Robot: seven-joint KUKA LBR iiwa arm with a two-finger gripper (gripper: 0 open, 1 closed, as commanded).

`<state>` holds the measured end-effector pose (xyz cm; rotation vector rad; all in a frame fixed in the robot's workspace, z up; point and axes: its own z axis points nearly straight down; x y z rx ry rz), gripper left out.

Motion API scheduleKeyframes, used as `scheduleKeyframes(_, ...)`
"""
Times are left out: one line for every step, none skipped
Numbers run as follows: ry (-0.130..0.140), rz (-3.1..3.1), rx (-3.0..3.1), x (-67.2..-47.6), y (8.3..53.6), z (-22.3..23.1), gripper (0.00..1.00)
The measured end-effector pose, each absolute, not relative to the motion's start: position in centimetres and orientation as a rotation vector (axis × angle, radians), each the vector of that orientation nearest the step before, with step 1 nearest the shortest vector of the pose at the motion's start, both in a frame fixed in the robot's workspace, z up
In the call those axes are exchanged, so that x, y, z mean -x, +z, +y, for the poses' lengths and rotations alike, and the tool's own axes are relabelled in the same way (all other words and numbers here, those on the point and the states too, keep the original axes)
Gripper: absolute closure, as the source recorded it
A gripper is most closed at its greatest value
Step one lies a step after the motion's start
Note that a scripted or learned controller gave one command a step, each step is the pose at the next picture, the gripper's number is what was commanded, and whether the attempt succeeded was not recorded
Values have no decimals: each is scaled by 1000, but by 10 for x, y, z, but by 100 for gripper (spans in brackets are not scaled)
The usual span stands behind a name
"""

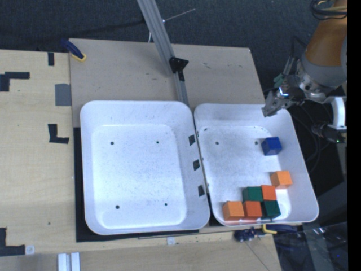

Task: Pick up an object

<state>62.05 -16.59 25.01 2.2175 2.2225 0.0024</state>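
Pincer: over right bin rim, two o'clock; finger spread unclear. Blue block, isolated, best target; descend squarely, avoid the wall.

blue cube | right bin, apart | orange/green blocks clustered near corner

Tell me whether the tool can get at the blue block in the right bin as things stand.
Probably yes. The blue block sits alone on the bin floor, apart from the orange and green blocks at the near edge, and the tool hangs at the far right rim with nothing between them.
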Motion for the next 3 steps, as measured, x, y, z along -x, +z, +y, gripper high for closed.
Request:
scheduleKeyframes(-1,2229,-2216,-617,236,-113,100)
scheduleKeyframes(-1,2229,-2216,-612,237,-69,100)
scheduleKeyframes(-2,2231,-2216,-606,226,-17,100)
